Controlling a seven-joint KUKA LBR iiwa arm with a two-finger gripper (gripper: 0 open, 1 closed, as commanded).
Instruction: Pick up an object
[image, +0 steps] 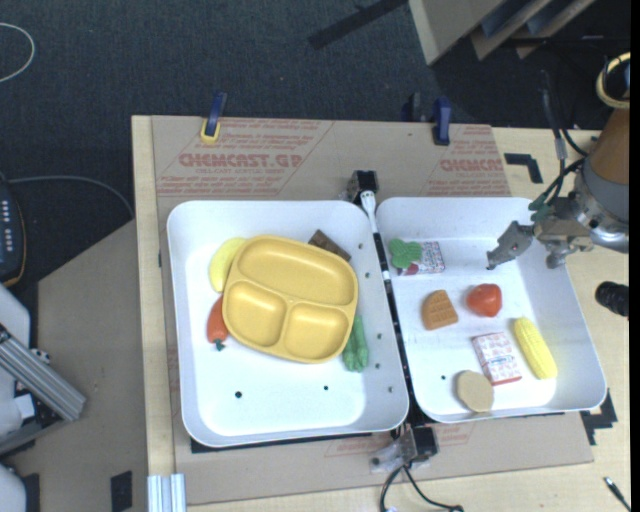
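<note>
Landmark: the red tomato (485, 299) in the right bin (580, 330). Nearest the camera from it lies a round tan biscuit-like piece (475, 390), and just behind that a red-and-white packet (496, 358). A yellow corn cob (533, 346) lies nearer and to the right of the tomato. A brown bread-like piece (438, 309) sits just left of the tomato. Farther and to the left is a green item (404, 252) touching a small printed card (431, 257). Well left, in the left bin (190, 300), a yellow divided tray (290, 298) rests. Beyond the tomato, up and right, the gripper (524, 251) hovers with its two fingers spread apart, nothing between them
</note>
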